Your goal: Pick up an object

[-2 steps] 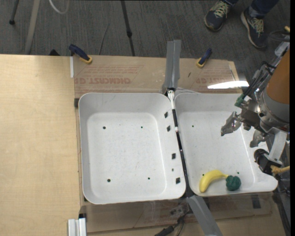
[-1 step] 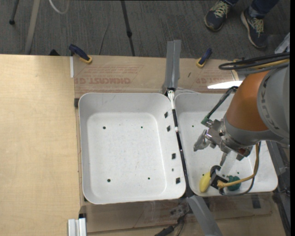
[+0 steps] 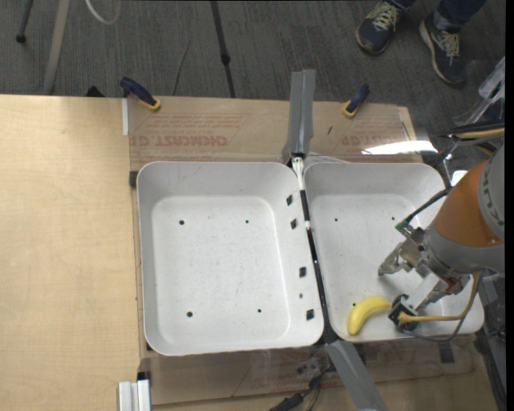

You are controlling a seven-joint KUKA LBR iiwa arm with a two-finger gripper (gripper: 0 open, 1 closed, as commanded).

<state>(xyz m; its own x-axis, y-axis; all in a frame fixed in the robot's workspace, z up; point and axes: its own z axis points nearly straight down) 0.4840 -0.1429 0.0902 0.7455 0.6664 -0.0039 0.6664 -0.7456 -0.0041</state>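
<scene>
Hovering beside banana (image 3: 365, 313) (right bin (image 3: 353, 197)): tool (image 3: 399, 290).

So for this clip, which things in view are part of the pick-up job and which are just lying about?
Part of the job:
- banana, in the right bin near its front edge
- hand, over the right bin beside the banana

Lying about:
- left bin
- two clamps at the far edge of the cardboard sheet
- someone's shoes on the floor
</scene>
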